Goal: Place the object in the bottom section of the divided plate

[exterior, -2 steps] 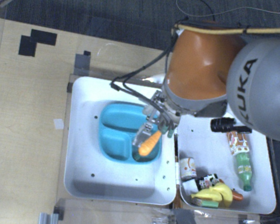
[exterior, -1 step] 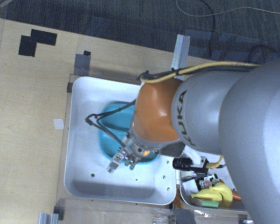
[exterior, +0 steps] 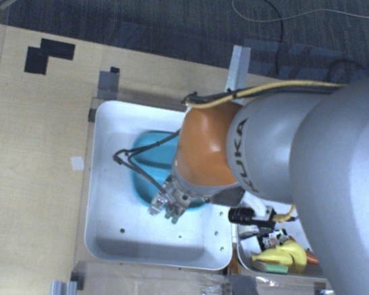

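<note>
Hovering over the left bin [exterior: 101, 234], the pincer [exterior: 165, 209] sits at the blue divided plate's [exterior: 153, 153] near rim; its grip state cannot be told

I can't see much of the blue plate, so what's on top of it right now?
The arm's orange band and gripper hang over the blue plate, covering most of it. The visible left part looks bare; the sections underneath are hidden.

A translucent blue divided plate [exterior: 147, 159] is seen in the white left bin [exterior: 107, 187]. The grey arm [exterior: 318, 169] is ringed by 1 orange band [exterior: 201, 149]. Yellow and green objects [exterior: 281, 256] lie in the right bin.
</note>
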Robot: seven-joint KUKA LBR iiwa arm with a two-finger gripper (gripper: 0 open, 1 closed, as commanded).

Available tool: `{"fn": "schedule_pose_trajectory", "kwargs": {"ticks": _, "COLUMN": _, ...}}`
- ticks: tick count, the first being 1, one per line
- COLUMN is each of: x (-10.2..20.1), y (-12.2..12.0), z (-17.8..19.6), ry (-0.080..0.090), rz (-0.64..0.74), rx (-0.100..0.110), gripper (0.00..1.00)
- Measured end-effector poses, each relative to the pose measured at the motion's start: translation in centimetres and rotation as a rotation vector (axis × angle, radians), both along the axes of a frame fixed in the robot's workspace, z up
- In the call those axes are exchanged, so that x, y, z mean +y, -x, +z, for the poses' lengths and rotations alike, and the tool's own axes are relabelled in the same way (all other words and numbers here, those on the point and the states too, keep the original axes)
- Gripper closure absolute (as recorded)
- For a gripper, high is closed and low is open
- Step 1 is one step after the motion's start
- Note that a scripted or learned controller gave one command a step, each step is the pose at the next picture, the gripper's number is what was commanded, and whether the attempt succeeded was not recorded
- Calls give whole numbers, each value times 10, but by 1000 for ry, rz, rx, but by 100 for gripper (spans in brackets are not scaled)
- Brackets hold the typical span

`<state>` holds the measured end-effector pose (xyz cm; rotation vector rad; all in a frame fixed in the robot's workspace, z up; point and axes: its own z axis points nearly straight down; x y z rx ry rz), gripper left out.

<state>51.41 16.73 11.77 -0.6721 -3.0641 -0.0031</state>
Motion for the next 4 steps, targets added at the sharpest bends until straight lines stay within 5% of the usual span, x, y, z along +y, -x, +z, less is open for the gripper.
{"fn": "schedule_pose_trajectory", "kwargs": {"ticks": 1, "x": 24, "y": 27, "z": 91, "ry": -1, "rz": -340, "rx": -6, "gripper": 100}}
{"fn": "schedule_pose_trajectory", "kwargs": {"ticks": 2, "x": 21, "y": -20, "z": 47, "ry": 1, "rz": -369, "rx": -3, "gripper": 100}}
{"fn": "schedule_pose_trajectory", "kwargs": {"ticks": 3, "x": 50, "y": 7, "z": 70, "ry": 2, "rz": -398, "rx": -6, "gripper": 100}}
{"fn": "schedule_pose_trajectory", "kwargs": {"ticks": 4, "x": 24, "y": 29, "z": 34, "ry": 0, "rz": -508, "rx": 0, "gripper": 100}}
